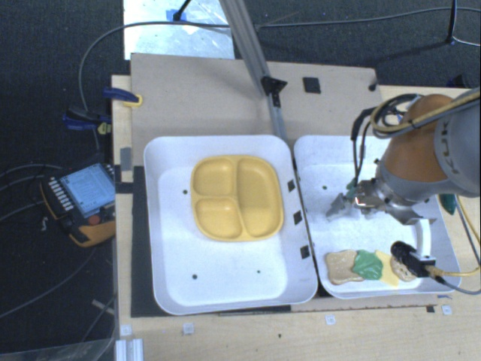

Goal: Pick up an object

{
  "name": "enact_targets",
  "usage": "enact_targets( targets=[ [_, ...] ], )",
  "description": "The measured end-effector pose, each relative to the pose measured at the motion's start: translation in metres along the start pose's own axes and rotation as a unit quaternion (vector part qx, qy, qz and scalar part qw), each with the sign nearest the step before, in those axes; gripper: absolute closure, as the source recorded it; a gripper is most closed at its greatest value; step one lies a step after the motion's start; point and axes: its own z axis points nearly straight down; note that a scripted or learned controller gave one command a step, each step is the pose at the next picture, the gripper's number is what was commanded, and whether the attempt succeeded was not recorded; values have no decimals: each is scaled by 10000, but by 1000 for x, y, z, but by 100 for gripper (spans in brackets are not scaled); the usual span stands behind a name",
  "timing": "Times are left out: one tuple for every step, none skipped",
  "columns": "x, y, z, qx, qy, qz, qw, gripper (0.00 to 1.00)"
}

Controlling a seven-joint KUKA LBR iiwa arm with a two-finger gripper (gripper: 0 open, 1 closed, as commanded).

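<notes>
- tan toast slice (pixel 342 266) flat on the floor of the right bin (pixel 319 164), close to that bin's edge lowest in the camera view, toward the corner by the left bin (pixel 161 201).
- green piece (pixel 368 264) touching the toast on the side away from the left bin, then a pale yellow slice (pixel 388 271) running on along the same edge; all three in one row, long axis parallel to that edge.
- gripper (pixel 333 210) over bare floor near the middle of the right bin, closer to the wall shared with the left bin, tip slanted toward that wall.
- cannot tell from this slant whether open or closed; nothing seen in its grasp.
- key relation: toast almost straight from the gripper toward the lower edge, near but clearly apart, bare white floor between; green piece and yellow slice further off toward the bin's outer corner.
- probably at the approach step, nothing lifted yet; next move judged to call for a shift toward the lower edge, then a descent, closing direction set across the row rather than along it.
- risk, as a guess: thin flat pieces close to the raised rim, so little room on the edge side and a likely slip or scrape.
- yellow divided plate (pixel 237 198) in the left bin, well apart, across the shared wall; the farther choice.
</notes>
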Motion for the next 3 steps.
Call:
enact_targets(
  targets=[
    [-1, 1, -13, -29, -7, 7, 10000, 100],
    [-5, 2, -57, -35, -9, -3, 10000, 100],
    [-5, 3, -105, -46, -10, -20, 10000, 100]
  ],
)
